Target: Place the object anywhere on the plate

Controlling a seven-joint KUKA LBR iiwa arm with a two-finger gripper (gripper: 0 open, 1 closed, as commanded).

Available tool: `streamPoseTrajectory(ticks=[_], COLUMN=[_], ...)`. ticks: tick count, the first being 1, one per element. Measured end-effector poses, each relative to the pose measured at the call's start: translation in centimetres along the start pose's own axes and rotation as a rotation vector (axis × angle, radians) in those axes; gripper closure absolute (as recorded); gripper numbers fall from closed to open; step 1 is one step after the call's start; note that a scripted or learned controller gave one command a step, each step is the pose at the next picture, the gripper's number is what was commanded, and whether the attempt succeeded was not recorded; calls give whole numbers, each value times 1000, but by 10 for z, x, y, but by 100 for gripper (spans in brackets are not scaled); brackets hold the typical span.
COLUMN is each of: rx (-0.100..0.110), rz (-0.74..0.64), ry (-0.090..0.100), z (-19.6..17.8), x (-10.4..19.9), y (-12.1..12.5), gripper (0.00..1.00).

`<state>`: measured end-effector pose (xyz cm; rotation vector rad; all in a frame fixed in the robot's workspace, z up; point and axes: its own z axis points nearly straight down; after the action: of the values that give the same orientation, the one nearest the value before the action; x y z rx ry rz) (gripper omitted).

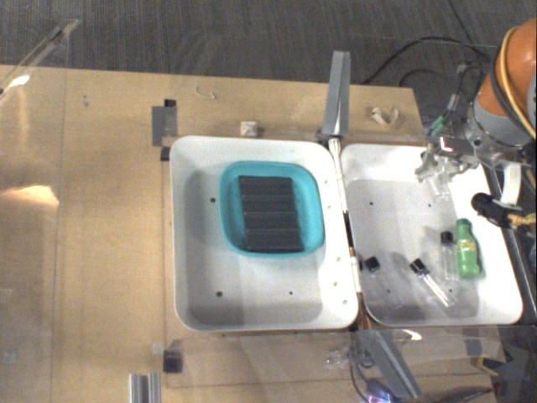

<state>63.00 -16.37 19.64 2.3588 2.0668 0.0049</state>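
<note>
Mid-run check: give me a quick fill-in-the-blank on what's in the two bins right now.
1. The teal plate sits in the ____ bin.
2. The green bottle lies in the ____ bin.
3. On the teal plate rests a ____ ridged block.
4. The gripper is above the right bin's ____ edge.

Missing words: left; right; black; far

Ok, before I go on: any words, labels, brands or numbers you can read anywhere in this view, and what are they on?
No text can be read in this view.
Green bottle in the right bin: any label is too small and blurred to read.
Teal plate in the left bin, with its dark ribbed insert: no markings visible.
Small clear vial: no print can be made out.
</note>
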Motion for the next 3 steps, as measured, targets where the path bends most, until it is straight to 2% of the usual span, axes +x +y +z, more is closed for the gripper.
streamPoseTrajectory(ticks=[1,2,3], rx=[2,2,-5], rz=[-186,-186,-188], ry=[2,2,2], z=[54,54,43], x=[42,42,43], y=[-94,-94,-91], gripper=[100,0,100])
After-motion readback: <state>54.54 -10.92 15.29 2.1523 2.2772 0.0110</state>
